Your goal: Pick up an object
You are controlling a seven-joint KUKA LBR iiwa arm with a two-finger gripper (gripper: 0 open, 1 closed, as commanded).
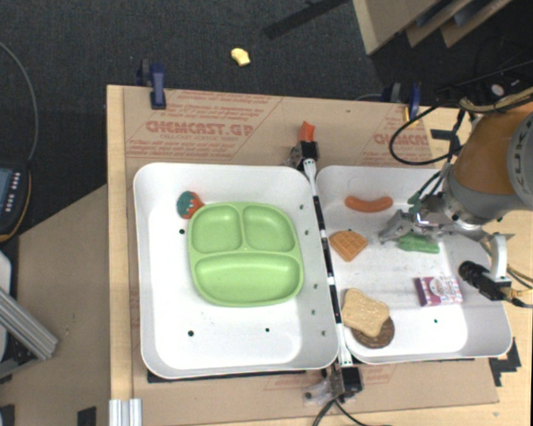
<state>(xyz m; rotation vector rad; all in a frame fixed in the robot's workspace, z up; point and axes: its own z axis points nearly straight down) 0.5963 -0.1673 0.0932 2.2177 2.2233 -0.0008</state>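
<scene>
The tool (404,228) hung spread apart over a green piece (420,245), hot dog (369,203) and waffle (348,245) close by.

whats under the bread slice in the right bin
The bread lies on a brown round piece, whose lower edge sticks out by the right bin's front rim. The rest of that piece is covered, so its full shape can't be seen.

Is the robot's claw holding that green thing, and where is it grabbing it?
Cannot tell. The gripper sits right at the green object, but no grip is visible.
</scene>
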